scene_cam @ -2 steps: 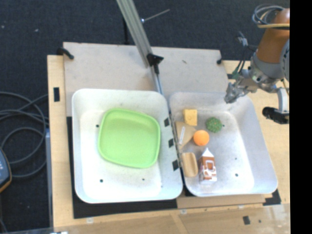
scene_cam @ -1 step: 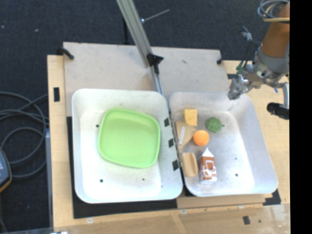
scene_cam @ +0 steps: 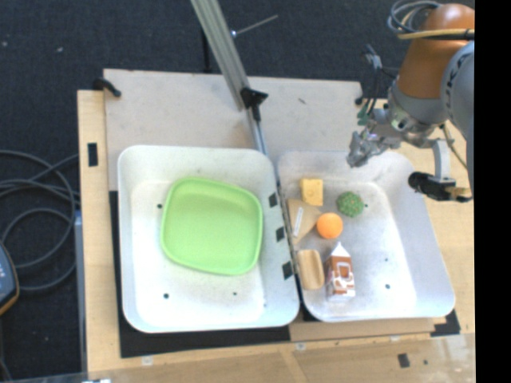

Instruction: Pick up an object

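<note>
The right bin (scene_cam: pixel 415 238) holds a yellow cheese block (scene_cam: pixel 312 191), a green broccoli head (scene_cam: pixel 350 204), an orange (scene_cam: pixel 329 226), a small milk carton (scene_cam: pixel 340 271), a bread loaf (scene_cam: pixel 310 269) and a tan wedge (scene_cam: pixel 298 217). My gripper (scene_cam: pixel 359 155) hangs over the bin's back edge, up and to the right of the cheese and above the broccoli. Nothing shows between its fingers. Whether they stand apart is too small to tell.
A green square plate (scene_cam: pixel 212 225) lies in the left bin (scene_cam: pixel 144 294). A slanted metal pole (scene_cam: pixel 225 50) runs from the top down to the gap between the bins. Black cables lie on the floor at the left.
</note>
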